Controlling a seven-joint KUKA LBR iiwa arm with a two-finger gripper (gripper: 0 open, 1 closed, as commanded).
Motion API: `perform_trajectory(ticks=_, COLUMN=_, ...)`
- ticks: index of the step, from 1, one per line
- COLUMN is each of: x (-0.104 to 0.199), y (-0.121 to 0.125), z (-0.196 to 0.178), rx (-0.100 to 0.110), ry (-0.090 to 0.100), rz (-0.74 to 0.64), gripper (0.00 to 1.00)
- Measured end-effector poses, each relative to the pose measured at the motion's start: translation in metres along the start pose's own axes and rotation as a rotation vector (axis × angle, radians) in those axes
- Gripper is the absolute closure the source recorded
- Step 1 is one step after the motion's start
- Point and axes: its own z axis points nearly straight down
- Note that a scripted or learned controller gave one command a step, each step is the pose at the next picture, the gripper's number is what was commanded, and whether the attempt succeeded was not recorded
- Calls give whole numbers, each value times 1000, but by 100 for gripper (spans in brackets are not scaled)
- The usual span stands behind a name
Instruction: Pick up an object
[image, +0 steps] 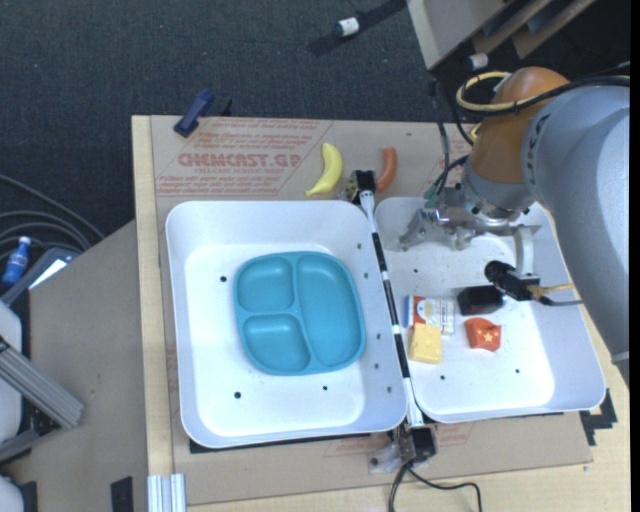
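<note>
**A:** Dark carpet all round, cables at the left. A brown board marked CHEMCAST carries both white bins. Gripper status?

**B:** The gripper is seen at the far end of the right bin, jaws spread, nothing held between them. Only bare bin floor is seen under it.

**A:** Candidates?

**B:** Three, all nearer the camera than the gripper.
- A red-and-white packet lies flat by the wall shared with the left bin.
- A yellow block is touching the packet on its near side.
- A small red block sits just beside those two, apart from them.

**A:** Failure modes?

**B:**
- An empty grasp is likely if the jaws are closed where they stand, since nothing is there to be caught.
- The packet looks thin and flat, so it could be skated over rather than pinched.
- The packet and yellow block are in contact, so one may be dragged or knocked when the other is taken.
- Both are close to the shared wall, so the rim could be struck by a jaw.
- The red block is small and could be pushed aside by an off-centre descent.

**A:** Best bet?

**B:** The red block is judged the cleanest pick, with free space all round it. The blue divided plate in the left bin and the banana on the board are well out of the way.
</note>
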Motion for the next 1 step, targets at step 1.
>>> perform_trajectory(ticks=1, x=7, y=-43, z=0, rx=3, ry=1, rz=2, gripper=0)
